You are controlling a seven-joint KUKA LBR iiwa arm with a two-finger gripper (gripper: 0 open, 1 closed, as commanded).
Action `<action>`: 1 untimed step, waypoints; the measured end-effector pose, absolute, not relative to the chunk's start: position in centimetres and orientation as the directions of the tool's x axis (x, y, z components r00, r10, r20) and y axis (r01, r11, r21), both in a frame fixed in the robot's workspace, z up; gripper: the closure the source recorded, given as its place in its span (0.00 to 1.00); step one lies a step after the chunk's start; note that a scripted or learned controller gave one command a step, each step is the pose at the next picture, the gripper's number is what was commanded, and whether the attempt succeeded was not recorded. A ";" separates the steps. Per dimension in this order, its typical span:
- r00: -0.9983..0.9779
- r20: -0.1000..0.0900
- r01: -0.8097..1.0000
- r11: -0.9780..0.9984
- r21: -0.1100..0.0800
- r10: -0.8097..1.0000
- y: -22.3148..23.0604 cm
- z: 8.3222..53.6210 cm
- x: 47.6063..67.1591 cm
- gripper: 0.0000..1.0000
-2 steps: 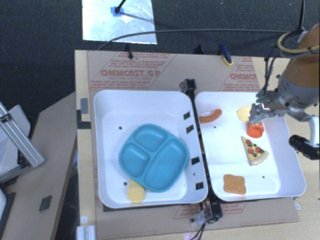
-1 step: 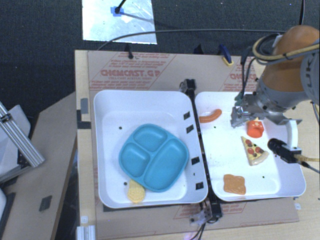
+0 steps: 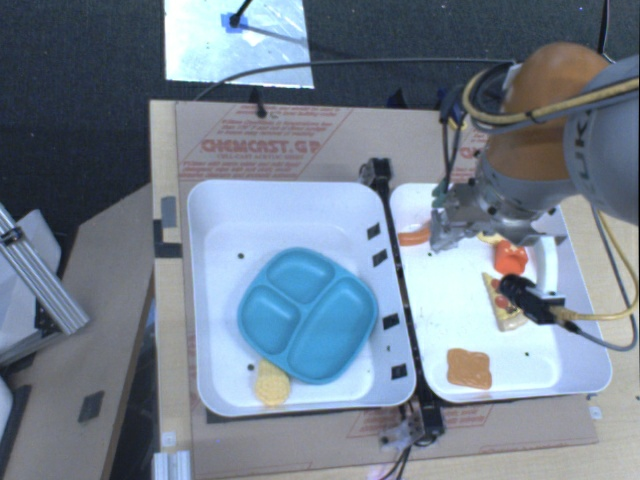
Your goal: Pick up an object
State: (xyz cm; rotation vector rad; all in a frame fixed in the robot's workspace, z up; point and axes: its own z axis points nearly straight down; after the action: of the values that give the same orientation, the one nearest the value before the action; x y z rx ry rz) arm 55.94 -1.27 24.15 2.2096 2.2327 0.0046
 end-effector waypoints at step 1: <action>-0.011 0.002 1.000 0.011 -0.001 1.000 4.2 23.2 54.4 1.00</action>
State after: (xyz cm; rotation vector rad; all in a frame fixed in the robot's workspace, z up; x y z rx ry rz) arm 54.41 4.21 23.22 2.2109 2.2352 0.0013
